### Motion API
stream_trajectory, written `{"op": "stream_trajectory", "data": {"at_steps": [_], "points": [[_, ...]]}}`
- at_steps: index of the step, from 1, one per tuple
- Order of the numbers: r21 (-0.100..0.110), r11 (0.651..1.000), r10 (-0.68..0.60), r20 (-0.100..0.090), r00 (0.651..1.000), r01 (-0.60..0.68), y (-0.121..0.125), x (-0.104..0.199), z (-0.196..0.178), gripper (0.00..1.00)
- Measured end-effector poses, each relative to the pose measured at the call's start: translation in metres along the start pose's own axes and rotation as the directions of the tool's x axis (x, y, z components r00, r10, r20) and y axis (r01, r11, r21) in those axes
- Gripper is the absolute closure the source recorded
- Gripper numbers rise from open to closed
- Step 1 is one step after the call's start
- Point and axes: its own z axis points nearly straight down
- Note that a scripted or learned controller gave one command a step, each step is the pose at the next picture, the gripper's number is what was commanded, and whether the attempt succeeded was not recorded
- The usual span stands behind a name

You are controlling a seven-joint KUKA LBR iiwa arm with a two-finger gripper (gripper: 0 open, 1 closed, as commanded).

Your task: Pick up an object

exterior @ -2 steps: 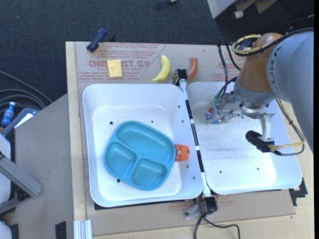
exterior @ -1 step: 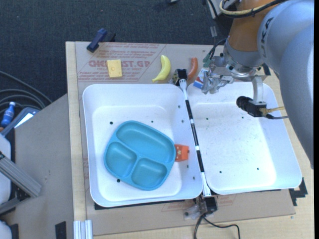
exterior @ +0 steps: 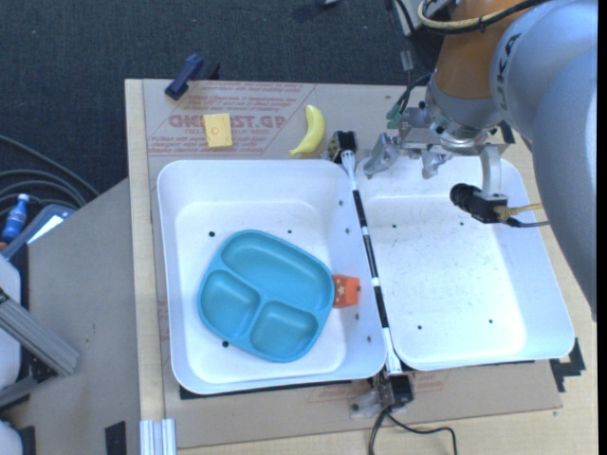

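Note:
A blue divided plate (exterior: 266,295) lies in the left bin (exterior: 180,197). A small orange object (exterior: 346,291) rests against the plate's right edge, near the divider between the bins. My gripper (exterior: 406,159) hangs over the far left corner of the right bin (exterior: 474,335). Its two grey fingers (exterior: 377,156) are spread apart, so it is open with nothing between them. It is well away from the plate and the orange object.
A yellow banana (exterior: 308,129), a small yellow block (exterior: 217,131) and a blue item (exterior: 183,76) lie on the board behind the bins. A black cabled part (exterior: 476,202) juts from the wrist over the right bin. Cables run at the far left.

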Motion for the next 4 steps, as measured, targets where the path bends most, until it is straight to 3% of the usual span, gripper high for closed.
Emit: {"op": "stream_trajectory", "data": {"at_steps": [1,2,3,4], "points": [[0.002,1.000,0.002,0.000,1.000,-0.002,0.004,-0.056,0.063,0.00],[0.002,1.000,0.001,-0.001,1.000,-0.001,0.004,-0.068,0.100,0.00],[0.000,1.000,-0.001,0.001,1.000,0.001,0.005,-0.067,0.090,1.00],[0.001,1.000,-0.001,0.000,1.000,0.001,0.005,-0.067,0.090,0.00]]}}
